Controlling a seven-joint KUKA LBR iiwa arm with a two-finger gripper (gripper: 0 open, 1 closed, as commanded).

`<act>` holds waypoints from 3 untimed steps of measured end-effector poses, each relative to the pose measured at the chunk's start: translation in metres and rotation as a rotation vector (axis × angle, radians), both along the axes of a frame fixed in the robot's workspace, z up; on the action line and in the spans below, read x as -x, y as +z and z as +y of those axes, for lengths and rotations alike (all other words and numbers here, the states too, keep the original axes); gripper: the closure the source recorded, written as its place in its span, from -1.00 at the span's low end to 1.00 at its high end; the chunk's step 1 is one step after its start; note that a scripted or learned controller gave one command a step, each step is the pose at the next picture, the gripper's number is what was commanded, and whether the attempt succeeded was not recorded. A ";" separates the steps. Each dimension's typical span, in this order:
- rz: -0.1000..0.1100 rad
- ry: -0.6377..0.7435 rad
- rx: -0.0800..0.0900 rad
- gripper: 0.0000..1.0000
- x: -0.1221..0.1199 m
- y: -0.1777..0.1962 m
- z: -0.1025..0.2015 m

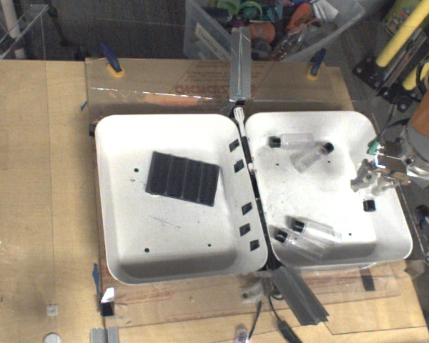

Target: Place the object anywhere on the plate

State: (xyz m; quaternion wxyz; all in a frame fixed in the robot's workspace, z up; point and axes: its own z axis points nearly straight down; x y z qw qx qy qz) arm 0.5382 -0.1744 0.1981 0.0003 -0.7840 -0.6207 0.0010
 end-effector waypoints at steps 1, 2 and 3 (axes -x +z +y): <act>-0.001 -0.359 0.001 1.00 -0.003 0.063 0.012; 0.001 -0.773 0.001 1.00 -0.025 0.099 0.043; 0.000 -1.109 0.002 1.00 -0.019 0.183 0.066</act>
